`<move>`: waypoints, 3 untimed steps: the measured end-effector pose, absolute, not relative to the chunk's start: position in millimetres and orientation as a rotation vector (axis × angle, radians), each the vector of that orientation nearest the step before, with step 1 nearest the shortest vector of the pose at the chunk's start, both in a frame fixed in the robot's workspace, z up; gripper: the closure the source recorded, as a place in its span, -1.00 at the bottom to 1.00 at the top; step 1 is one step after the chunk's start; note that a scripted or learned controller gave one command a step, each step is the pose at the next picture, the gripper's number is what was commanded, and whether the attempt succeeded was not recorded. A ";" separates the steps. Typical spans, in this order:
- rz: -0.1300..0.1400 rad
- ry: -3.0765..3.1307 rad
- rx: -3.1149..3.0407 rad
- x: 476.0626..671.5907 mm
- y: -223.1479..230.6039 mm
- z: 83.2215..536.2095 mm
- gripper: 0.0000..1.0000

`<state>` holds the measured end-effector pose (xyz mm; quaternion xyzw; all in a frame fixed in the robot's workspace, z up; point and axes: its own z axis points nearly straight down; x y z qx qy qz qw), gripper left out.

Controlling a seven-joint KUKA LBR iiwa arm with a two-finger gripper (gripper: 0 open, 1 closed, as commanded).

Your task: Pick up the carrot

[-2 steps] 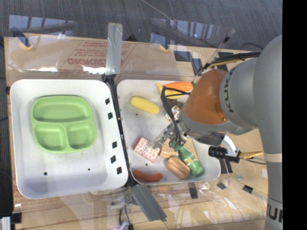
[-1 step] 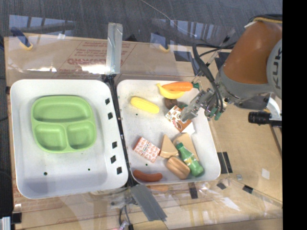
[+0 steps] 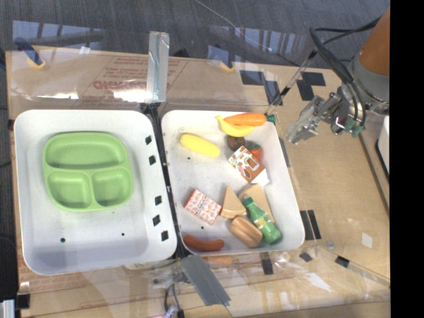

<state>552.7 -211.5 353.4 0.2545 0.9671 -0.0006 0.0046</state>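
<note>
Carrot [image 3: 247, 119] lies untouched at far edge of right bin [image 3: 289, 184], on banana [image 3: 233, 128]. Gripper [image 3: 299, 130] hovers outside bin, right of carrot, claw state unclear. Pick not started.

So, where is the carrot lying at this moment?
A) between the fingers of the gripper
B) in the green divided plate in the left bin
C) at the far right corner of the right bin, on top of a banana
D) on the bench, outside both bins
C: the carrot rests across the banana at the far right corner of the right bin, while the gripper is beside the bin, over the bench.
</note>
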 end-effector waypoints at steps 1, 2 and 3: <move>-0.004 3.114 0.313 588.0 -208.2 497.1 1.00; -0.003 3.130 -0.157 622.3 -207.6 493.6 1.00; -0.003 3.036 -0.796 518.1 -211.1 424.5 1.00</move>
